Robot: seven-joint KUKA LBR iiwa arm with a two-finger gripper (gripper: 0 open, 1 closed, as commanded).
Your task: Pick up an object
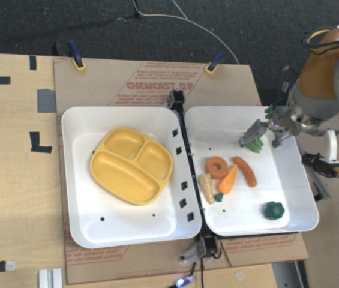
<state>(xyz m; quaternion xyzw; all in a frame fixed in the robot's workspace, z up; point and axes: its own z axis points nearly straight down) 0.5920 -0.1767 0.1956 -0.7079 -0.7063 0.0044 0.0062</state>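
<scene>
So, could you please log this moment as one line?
gripper: over right bin, green item between fingers | carrot, sausage in bin | yellow tray left

Glossy yellow plastic tray [132, 164] in smooth white bin [76, 161]; bench [13, 161] matt wood.

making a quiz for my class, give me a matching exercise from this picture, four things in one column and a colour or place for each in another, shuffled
Things:
1. tray
2. ring
3. broccoli
4. gripper

Colour or place:
A. dark green, near the right bin's front right corner
B. yellow, lying in the left bin
C. over the right bin's back part, with something green at its fingers
D. orange, with a hole in the middle, beside the carrot

Pairs: 1-B, 2-D, 3-A, 4-C
</scene>
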